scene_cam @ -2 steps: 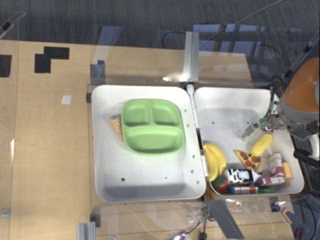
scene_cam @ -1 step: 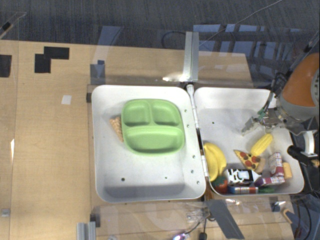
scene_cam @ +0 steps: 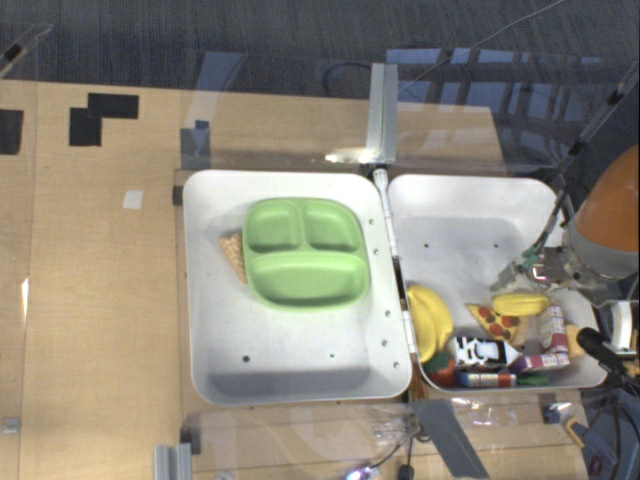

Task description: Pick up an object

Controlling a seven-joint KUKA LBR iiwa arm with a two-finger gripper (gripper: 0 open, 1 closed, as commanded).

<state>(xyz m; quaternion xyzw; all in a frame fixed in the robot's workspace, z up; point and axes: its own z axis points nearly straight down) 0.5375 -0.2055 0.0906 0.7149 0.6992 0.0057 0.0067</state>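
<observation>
The claw (scene_cam: pixel 535 268) hovers above the right bin's (scene_cam: pixel 470 203) yellow toy (scene_cam: pixel 521 304); its grip state can't be told; descent comes next.

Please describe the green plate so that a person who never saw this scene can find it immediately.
Look at the left white bin of the two bins on the bench. The green plate lies in its upper middle, a rounded tray with three compartments. It is the biggest item there and the only green one; a small tan piece peeks out from under its left edge.
</observation>
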